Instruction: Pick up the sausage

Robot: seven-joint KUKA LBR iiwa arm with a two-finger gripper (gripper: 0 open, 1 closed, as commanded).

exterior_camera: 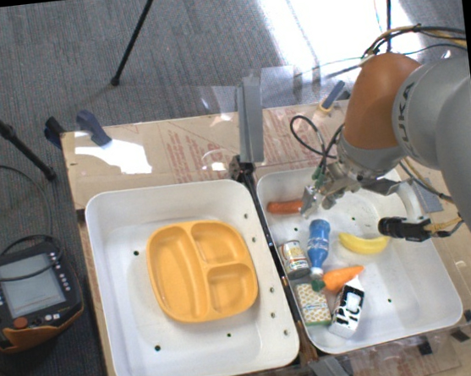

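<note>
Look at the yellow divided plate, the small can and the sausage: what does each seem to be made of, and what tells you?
Yellow divided plate: probably moulded plastic, matte, one even colour with soft rounded compartment edges. Small can: likely metal, judging by its pale shiny rim, with a printed label; possibly a toy. Sausage: seemingly plastic play food, smooth, uniformly orange-red; too small to confirm.

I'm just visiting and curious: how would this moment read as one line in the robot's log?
task: pick up sausage | gripper: beside sausage, right bin | grasp: not seen | left bin: yellow plate
</note>
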